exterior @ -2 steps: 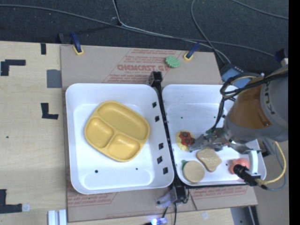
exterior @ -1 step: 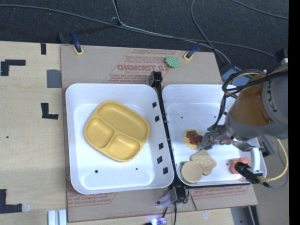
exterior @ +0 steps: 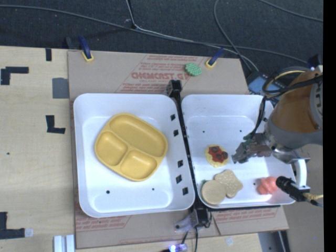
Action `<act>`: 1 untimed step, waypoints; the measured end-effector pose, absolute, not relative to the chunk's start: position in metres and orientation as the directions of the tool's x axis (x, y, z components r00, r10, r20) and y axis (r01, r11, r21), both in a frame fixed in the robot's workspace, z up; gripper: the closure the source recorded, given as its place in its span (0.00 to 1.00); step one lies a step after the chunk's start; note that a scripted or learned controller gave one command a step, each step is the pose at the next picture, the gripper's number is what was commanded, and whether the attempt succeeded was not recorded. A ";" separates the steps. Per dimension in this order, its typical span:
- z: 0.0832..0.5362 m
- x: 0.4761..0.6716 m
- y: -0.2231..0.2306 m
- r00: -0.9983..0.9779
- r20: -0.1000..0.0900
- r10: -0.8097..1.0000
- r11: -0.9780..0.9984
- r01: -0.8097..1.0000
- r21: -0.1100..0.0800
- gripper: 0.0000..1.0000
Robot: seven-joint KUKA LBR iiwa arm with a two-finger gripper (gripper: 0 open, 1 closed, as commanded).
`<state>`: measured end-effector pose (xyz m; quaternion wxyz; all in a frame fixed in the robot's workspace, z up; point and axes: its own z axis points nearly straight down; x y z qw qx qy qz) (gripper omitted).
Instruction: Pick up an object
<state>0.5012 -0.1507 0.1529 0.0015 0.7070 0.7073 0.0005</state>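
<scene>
Taking the right bin (exterior: 220, 101) as landmark: along its near edge lie a round tan cookie (exterior: 212, 192), a bread-shaped slice (exterior: 229, 181) overlapping it, and one soft pink lump (exterior: 266, 185) to their right. Farther in sits a small yellow pizza piece (exterior: 217, 155) with red topping. The gripper (exterior: 242, 154) hangs just right of it; I cannot tell whether its jaws are parted. Left of the bin, another holds one yellow three-compartment plate (exterior: 131, 146). Beyond, a green disc (exterior: 193, 69) lies on cardboard.

A mustard-yellow divided plate (exterior: 131, 146) fills the white left bin (exterior: 84, 140) at centre frame. In the white right bin (exterior: 220, 106), a pale yellow round topped with red (exterior: 217, 155), a tan slice (exterior: 228, 182), a beige disc (exterior: 212, 192) and a salmon-pink lump (exterior: 266, 186) lie. A green dotted piece (exterior: 193, 70) rests on brown cardboard (exterior: 152, 72), upper centre.
</scene>
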 end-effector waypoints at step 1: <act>0.214 0.509 -0.149 -0.002 -0.002 1.000 0.002 1.000 0.005 1.00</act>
